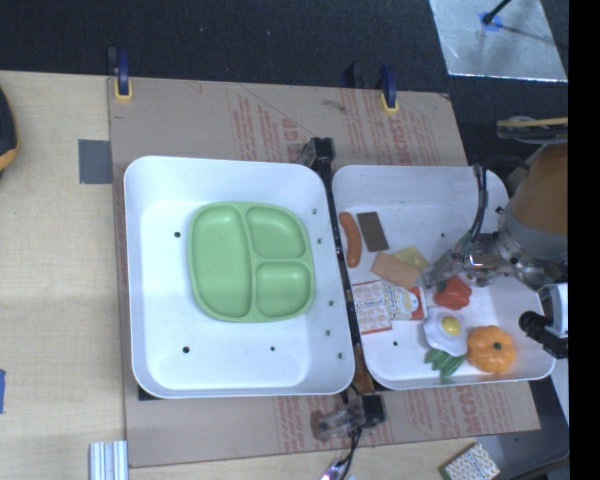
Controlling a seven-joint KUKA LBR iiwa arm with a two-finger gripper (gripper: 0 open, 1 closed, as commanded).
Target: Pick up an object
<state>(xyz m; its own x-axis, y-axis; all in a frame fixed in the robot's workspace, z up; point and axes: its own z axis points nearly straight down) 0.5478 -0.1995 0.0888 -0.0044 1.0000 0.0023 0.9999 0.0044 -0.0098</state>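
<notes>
A divided plate (250, 261) lies in the left bin (150, 268), well left of the hand (450, 266). In the right bin (420, 183), a tomato (453, 293) sits just below the hand, a pumpkin (491, 349) nearer the front, a sausage (351, 238) to its left.

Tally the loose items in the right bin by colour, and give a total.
Orange: 2, sausage and pumpkin
Brown or tan: 2, dark slab and tan wedge
Red: 1, red piece
White and yellow: 1, fried egg
Green: 1, green bit
Printed: 1, card
Total: 8

Green divided plate (251, 261) in left bin (150, 268); toy foods beside tool (458, 265) in right bin (410, 183).
</notes>
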